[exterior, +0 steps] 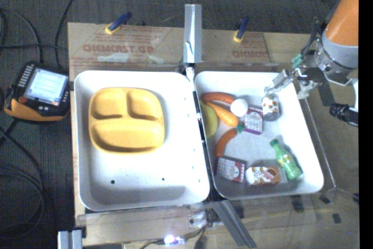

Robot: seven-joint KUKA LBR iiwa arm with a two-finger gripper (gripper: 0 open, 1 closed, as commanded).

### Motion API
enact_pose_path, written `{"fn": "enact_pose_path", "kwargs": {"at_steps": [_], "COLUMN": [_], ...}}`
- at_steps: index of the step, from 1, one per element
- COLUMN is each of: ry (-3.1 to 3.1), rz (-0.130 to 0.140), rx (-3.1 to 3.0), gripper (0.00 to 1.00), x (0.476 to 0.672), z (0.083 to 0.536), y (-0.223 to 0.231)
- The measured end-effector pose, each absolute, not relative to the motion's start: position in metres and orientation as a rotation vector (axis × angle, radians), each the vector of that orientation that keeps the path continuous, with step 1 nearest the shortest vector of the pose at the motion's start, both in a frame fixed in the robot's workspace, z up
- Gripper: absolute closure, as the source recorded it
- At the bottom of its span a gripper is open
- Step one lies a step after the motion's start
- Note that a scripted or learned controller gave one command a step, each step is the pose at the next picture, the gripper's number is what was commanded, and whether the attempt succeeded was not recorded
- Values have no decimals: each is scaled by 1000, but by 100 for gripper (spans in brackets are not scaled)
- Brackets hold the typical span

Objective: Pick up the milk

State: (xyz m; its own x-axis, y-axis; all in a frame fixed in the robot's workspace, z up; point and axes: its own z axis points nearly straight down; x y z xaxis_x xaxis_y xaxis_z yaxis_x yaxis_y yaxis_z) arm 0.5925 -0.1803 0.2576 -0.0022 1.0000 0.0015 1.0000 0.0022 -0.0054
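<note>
Gripper (287,81) seen at upper right of frame, above right bin's (315,151) top edge; jaws state unclear. Milk (230,169) lying lower center-right.

On my left bin (87,183) lies a yellow divided tray (127,119), upside down. My right bin (312,175) carries a green bottle (286,159), two orange carrots (224,115), a white egg (239,107) and a yellow fruit (210,119) against its left wall. A teach pendant (39,92) rests on the carpet beyond the bench's left edge.
</note>
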Motion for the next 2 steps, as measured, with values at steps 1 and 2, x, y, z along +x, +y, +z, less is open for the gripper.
{"fn": "enact_pose_path", "kwargs": {"at_steps": [1,2], "ry": [-2211,-2627], "rz": [6,1], "rx": [-2225,-1711], "gripper": [0,0], "x": [525,483], "z": [229,146], "y": [-142,-120]}}
